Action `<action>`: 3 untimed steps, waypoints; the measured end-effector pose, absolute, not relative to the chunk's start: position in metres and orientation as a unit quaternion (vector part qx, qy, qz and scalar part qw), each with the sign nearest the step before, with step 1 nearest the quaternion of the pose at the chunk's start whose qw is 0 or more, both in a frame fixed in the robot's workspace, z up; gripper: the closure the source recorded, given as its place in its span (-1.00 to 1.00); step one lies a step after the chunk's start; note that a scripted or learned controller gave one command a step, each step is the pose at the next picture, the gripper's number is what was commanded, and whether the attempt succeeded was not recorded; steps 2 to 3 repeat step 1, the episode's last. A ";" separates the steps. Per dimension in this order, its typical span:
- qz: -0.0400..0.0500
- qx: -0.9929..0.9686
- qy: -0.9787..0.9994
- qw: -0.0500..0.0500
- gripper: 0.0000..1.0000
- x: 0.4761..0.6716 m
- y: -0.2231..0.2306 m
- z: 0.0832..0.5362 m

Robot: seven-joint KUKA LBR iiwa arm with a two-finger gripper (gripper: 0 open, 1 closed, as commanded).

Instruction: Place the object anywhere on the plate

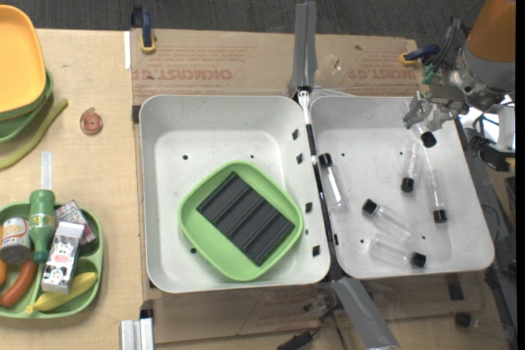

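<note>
A green plate [194, 219] lies in the left bin [164, 143], and a dark ridged slab [246, 215] rests on it. Several clear tubes with black caps lie in the right bin [361, 127], among them one tube [433, 194] near the right wall and one tube [387, 219] towards the front. My gripper [423, 119] hangs over the far right corner of the right bin. It is shut on a clear tube [426, 133], whose black cap points down just below the fingertips.
Another tube [330, 179] lies along the divider between the bins. Cardboard covers the bench behind the bins. To the left stand yellow and green dishes [16, 70] and a green tray of toy food [49, 266].
</note>
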State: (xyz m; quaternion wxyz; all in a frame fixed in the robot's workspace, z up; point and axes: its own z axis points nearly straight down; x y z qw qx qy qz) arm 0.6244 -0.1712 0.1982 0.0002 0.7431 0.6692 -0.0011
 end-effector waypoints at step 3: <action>-0.001 0.743 0.669 0.000 -1.00 0.625 -0.171 0.198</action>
